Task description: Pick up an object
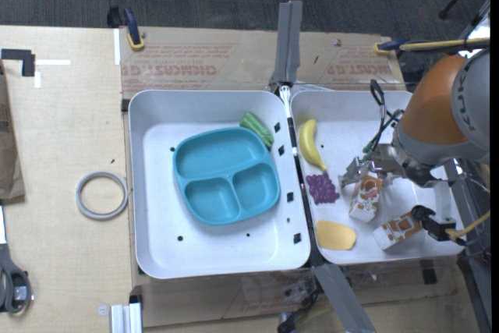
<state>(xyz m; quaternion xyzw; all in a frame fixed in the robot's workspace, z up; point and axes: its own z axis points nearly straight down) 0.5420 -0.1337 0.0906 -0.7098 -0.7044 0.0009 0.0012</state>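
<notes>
In the right bin point(343, 117) lie a yellow banana point(310, 143), a bunch of purple grapes point(321, 187), a flat yellow piece point(336, 235) and two small white-and-orange cartons. My gripper point(363, 171) hangs over the middle of this bin, right at the top of the nearer carton point(366, 200), which stands tilted below it. Whether the carton is gripped is hidden from this angle. The other carton point(398, 230) lies at the bin's front right. The arm comes in from the right, its orange band point(437, 109) above the wrist.
The left bin point(152, 191) holds a blue divided plate point(226, 174) with a green item point(257, 129) at its far right corner. A grey ring point(102, 194) and scissors point(12, 286) lie on the bench to the left. A raised divider point(295, 168) separates the bins.
</notes>
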